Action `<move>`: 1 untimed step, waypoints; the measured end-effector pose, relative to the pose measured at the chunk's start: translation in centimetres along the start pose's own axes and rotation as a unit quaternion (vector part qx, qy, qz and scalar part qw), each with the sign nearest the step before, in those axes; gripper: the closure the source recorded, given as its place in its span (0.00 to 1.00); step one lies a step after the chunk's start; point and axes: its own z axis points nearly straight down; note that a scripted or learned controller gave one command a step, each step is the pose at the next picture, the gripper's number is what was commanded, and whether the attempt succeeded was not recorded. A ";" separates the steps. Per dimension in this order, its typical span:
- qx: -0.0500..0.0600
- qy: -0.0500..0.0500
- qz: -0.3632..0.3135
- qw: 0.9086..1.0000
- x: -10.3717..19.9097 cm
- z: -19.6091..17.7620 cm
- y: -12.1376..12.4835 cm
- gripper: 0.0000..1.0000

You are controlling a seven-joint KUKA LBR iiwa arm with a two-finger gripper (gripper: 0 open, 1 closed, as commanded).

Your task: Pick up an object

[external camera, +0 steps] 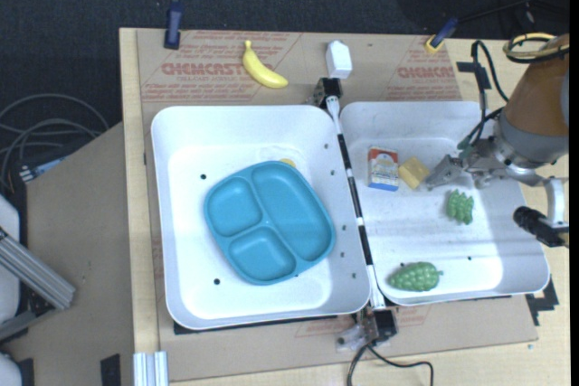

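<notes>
Gripper (445, 171) hangs just right of the cheese (414, 172), empty; its opening I cannot tell. Small grapes (460, 207) lie just below-right of the cheese; a descent between them risks grasping neither.

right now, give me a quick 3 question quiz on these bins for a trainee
1. True or false: the blue divided plate lies in the left bin.
2. Which lies outside both bins? A) small box B) banana C) yellow block
3. Fill in: the right bin holds ___ green grape bunches.

Key: 1 true. 2 B, on the board behind the left bin. 3 two; the other bunch lies near the gripper.
</notes>
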 end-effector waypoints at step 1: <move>0.002 0.001 0.000 1.000 0.4 1.0 -4.4 0.00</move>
